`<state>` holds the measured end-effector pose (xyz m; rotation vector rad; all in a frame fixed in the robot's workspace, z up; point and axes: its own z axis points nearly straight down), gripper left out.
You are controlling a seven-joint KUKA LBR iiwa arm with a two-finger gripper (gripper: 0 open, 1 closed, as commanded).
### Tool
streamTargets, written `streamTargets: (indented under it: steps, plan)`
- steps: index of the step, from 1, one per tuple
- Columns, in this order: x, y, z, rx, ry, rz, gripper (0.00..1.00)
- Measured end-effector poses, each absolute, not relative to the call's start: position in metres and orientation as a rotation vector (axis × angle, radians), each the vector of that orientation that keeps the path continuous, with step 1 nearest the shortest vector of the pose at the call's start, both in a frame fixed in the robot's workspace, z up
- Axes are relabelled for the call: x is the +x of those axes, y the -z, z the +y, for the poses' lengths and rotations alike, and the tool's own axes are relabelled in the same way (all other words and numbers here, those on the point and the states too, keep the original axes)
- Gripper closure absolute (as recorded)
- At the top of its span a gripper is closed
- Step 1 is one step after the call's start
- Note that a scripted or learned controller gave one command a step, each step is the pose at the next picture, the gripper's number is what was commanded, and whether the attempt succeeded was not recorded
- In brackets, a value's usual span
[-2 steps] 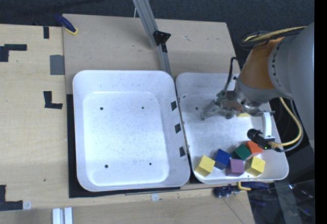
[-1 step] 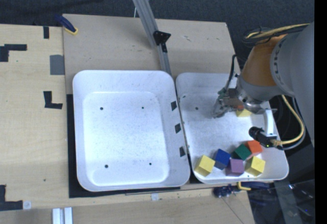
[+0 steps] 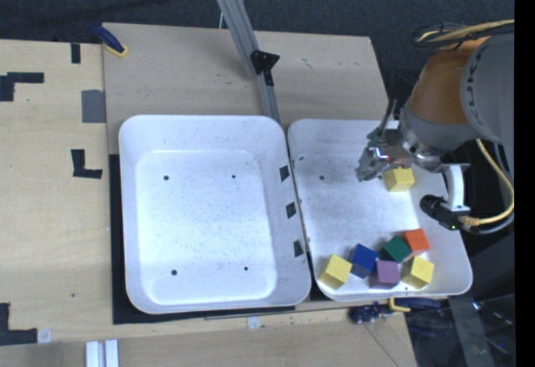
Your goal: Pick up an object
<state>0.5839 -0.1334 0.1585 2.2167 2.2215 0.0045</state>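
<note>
The gripper (image 3: pixel 374 158) hangs over the upper part of the right bin (image 3: pixel 334 148); whether it is spread or pressed together I cannot tell. A yellow cube (image 3: pixel 399 180) lies just beside it. Five more cubes cluster at that bin's lower edge: yellow (image 3: pixel 336 271), blue (image 3: pixel 364 258), purple (image 3: pixel 387 272), green (image 3: pixel 396 249), orange (image 3: pixel 415 240).

Grey arm (image 3: pixel 489 89), orange band, yellow cables, seemingly metallic claw (image 3: pixel 374 160)
</note>
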Motion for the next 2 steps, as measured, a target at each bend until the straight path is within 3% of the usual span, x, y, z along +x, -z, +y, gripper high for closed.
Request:
streamTargets:
  steps: [2]
  plan:
    - [0.588, -0.258, -0.125, 2.216, -0.004, 2.221, 1.00]
